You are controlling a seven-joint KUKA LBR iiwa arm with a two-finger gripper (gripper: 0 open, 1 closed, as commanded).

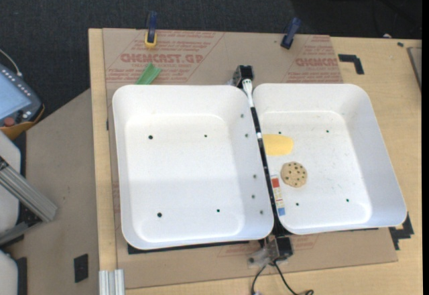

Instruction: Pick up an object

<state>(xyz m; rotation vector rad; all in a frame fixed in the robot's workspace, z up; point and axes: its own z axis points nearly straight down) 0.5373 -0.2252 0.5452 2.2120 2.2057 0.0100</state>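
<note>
A yellow oval piece [277, 145] lies in the right bin [375, 146] near its left wall, long axis across the bin. Just below sits a round speckled cookie [293, 174]. The cardboard [201, 52] under the bins bears red, partly legible lettering; the small striped item [277, 194] is too small to identify

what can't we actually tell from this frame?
- Camera view: whether the cookie is real or a toy is too small to tell.
- Yellow piece: its left end meets the right bin's wall; its identity is unclear.
- Small red, white and blue item at the divider: print too small to read.
- Board lettering: partly hidden under the left bin.
</note>
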